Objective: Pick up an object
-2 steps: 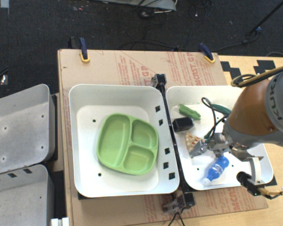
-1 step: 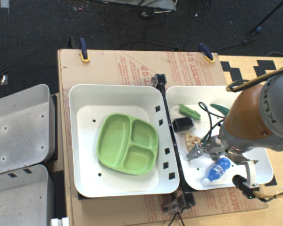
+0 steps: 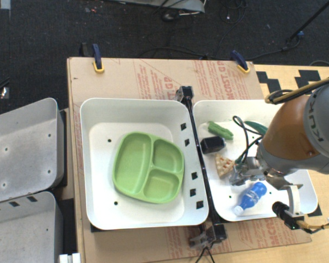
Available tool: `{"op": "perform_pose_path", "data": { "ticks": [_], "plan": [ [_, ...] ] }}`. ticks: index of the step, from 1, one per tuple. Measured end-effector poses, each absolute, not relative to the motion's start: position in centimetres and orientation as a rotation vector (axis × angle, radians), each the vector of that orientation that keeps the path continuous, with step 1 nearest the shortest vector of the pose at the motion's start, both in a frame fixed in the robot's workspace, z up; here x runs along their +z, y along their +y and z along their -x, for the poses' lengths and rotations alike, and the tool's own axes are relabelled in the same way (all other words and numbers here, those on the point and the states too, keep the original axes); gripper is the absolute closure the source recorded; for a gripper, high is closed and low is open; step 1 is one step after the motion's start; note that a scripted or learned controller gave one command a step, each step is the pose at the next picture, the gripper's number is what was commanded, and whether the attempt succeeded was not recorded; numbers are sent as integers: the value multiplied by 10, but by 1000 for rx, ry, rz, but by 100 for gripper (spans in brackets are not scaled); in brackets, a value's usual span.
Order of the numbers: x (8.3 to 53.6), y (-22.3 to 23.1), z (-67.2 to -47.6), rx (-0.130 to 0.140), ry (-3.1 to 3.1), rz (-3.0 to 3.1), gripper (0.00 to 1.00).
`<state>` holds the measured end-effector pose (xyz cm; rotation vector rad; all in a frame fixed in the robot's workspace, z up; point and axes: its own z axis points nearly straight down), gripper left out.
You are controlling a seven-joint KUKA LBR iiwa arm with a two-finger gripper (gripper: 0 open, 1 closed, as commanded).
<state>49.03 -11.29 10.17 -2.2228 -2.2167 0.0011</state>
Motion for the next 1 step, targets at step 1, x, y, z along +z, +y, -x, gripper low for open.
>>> {"op": "perform_pose_path", "data": {
  "ticks": [1],
  "plan": [
    [145,-107,-492,-2,-2226,2220,100]
  ]
}}
